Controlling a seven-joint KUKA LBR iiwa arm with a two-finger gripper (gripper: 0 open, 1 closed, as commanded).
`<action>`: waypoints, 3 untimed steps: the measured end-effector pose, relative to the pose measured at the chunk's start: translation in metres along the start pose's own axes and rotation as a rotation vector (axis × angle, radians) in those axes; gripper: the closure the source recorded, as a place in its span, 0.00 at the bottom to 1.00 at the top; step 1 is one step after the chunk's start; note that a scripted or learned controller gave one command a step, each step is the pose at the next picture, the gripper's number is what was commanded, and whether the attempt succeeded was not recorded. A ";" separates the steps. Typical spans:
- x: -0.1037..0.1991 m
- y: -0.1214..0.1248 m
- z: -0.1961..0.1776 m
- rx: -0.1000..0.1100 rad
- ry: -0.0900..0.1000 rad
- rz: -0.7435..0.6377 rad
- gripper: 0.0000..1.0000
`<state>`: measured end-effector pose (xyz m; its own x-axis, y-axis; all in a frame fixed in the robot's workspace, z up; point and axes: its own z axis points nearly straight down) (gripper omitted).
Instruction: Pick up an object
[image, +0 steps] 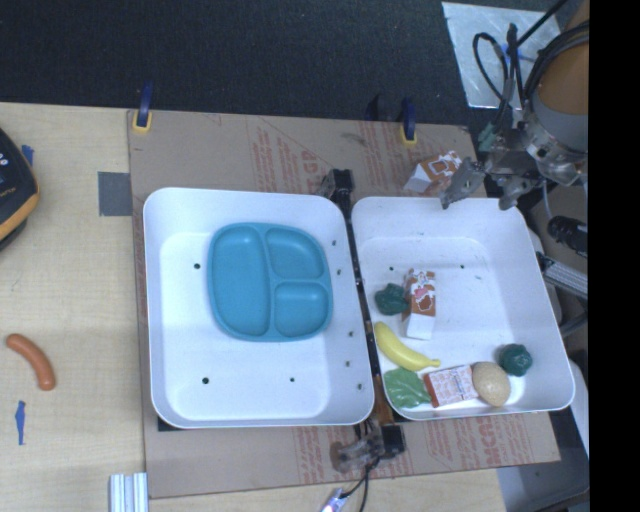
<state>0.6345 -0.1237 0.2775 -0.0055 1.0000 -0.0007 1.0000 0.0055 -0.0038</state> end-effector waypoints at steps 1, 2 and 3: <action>-0.045 -0.056 0.124 0.002 0.000 0.002 0.00; 0.021 -0.012 0.183 0.000 0.000 -0.001 0.00; 0.019 -0.011 0.172 0.001 -0.002 -0.002 1.00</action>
<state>0.6225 -0.1050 0.1057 -0.0079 1.0000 -0.0023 1.0000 0.0079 -0.0044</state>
